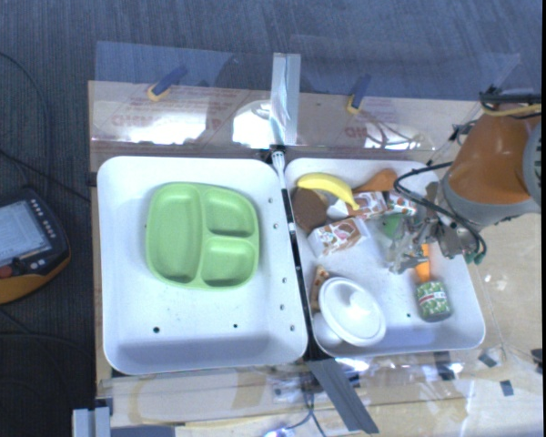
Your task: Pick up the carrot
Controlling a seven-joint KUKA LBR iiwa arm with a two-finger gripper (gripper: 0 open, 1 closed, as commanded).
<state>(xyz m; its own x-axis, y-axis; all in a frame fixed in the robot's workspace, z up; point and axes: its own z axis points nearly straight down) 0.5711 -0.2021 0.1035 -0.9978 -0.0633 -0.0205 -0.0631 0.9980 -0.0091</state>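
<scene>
So the divided plate (203, 235) sits in the left bin (118, 335). In the right bin (469, 330), banana (326, 188) at 11 o'clock, bowl (350, 309) at 7, bottle (432, 299) at 4, snack packets (350, 230) between.

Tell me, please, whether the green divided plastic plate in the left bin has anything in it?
Empty. All three compartments of the green divided plastic plate show bare green surface; the food items lie in the right white bin instead.

Carrot (423, 265): small, orange, short stub; stands roughly upright in view; lies in the right bin, just beside the end effector (409, 255), on its right in the view; lower end close above a green-topped item; partly hidden by the wrist cabling.
</scene>
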